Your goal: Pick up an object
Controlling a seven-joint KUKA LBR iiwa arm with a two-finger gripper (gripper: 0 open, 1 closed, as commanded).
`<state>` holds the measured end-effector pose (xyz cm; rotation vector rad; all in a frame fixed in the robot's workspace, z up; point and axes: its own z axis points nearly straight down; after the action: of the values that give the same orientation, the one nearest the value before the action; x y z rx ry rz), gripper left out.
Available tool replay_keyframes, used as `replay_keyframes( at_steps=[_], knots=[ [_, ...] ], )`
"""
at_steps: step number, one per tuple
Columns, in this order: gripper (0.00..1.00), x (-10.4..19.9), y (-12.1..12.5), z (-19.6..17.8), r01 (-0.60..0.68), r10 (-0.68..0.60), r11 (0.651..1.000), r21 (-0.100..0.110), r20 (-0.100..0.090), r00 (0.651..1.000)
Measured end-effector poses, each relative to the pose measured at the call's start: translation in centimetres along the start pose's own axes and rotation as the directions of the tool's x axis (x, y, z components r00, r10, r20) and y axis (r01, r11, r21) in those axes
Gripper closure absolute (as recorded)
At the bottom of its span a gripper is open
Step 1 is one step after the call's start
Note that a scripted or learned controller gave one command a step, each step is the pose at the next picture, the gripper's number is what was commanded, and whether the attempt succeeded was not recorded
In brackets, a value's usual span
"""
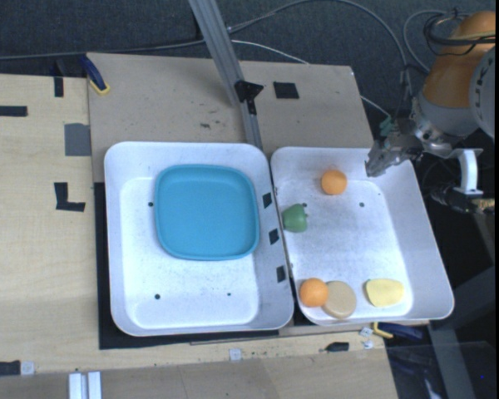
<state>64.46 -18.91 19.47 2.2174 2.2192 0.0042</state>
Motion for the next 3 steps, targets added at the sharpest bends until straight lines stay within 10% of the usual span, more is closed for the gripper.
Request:
replay_keyframes(
  at_steps=[2,3],
  knots=[
    [1.00,-0.2,0.8,-7.6,0.000,0.000,1.000,0.004,-0.001,1.000],
    [1.00,4.7,0.3,-8.0,0.003,-0.003,1.000,0.004,-0.002,1.000]
  ],
)
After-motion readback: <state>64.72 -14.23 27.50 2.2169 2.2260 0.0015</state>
